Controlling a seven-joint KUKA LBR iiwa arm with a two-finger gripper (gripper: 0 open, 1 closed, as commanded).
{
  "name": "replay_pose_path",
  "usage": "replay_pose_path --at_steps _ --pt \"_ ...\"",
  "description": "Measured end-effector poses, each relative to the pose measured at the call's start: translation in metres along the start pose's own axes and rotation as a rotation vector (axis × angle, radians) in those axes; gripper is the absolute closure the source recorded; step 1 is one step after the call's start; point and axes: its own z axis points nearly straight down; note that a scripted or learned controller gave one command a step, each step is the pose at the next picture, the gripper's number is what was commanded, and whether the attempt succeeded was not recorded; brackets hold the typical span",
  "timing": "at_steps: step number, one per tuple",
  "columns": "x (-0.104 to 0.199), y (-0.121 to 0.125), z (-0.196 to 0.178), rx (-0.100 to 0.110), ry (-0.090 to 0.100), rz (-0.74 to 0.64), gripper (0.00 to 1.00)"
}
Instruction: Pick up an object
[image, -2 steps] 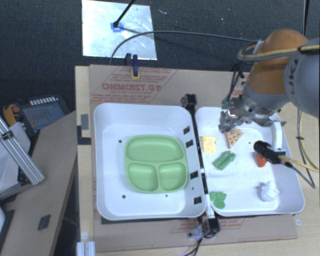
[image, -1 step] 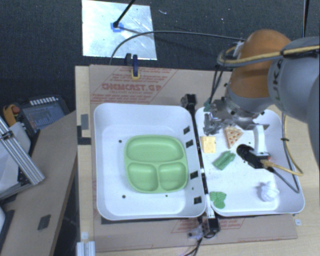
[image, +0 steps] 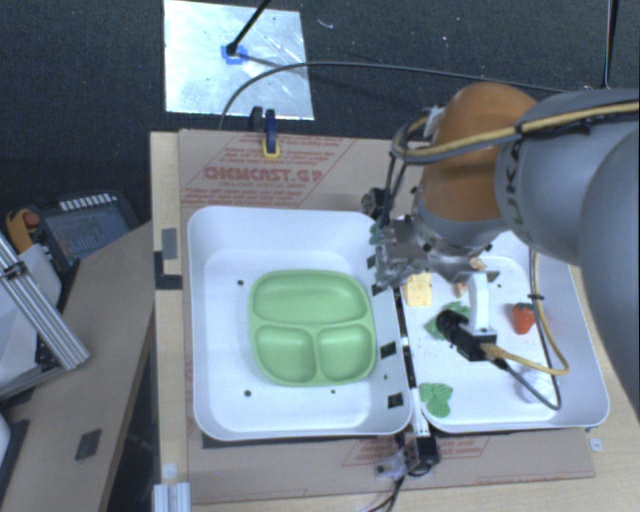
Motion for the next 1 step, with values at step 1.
replay_pose_path --at_steps 1 --pt "0.0505 -0.0203 0.0070 0.000 0.000 0.000 1.00"
